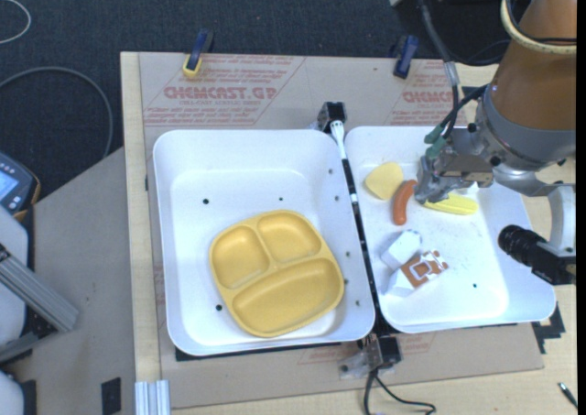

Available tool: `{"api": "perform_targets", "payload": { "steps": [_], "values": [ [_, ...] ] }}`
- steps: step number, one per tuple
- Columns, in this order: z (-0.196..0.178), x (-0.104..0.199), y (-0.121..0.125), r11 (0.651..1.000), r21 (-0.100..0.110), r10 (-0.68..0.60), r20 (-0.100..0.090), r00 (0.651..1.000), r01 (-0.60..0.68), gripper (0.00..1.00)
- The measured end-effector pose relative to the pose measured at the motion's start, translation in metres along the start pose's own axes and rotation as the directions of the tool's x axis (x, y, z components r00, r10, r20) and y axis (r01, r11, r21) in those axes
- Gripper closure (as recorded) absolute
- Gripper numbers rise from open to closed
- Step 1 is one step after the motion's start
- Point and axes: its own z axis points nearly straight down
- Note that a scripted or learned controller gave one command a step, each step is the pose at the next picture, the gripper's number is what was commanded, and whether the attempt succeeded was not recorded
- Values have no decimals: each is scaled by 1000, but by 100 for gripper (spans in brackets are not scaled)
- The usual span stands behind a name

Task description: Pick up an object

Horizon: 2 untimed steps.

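The right bin (494, 308) holds several small objects. A pale yellow rounded piece (383, 179) lies near its left wall, with a slim orange-red sausage-shaped piece (401, 202) just beside it. A flat yellow piece (455, 206) lies toward the middle, partly under the gripper. A white and brown carton-like object (412, 264) rests nearer the front. My gripper (436, 188) hangs low over the right bin, between the sausage-shaped piece and the flat yellow piece, very close to both. Nothing is visibly lifted.
The left bin (183, 184) holds a yellow divided plate (275, 271). A black divider clamp (331, 116) sits at the back where the two bins meet. Blue clamps (195, 53) pin the cardboard sheet under the bins. The arm's grey and orange body (540, 65) looms over the right bin's back corner.
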Motion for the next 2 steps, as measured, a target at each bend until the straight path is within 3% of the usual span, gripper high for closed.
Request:
{"api": "perform_targets", "payload": {
  "steps": [1,2],
  "values": [
    [100,67,-5,1000,29,-7,-1,1000,7,100],
    [169,42,63,1000,19,2,2,1000,-2,100]
  ]
}}
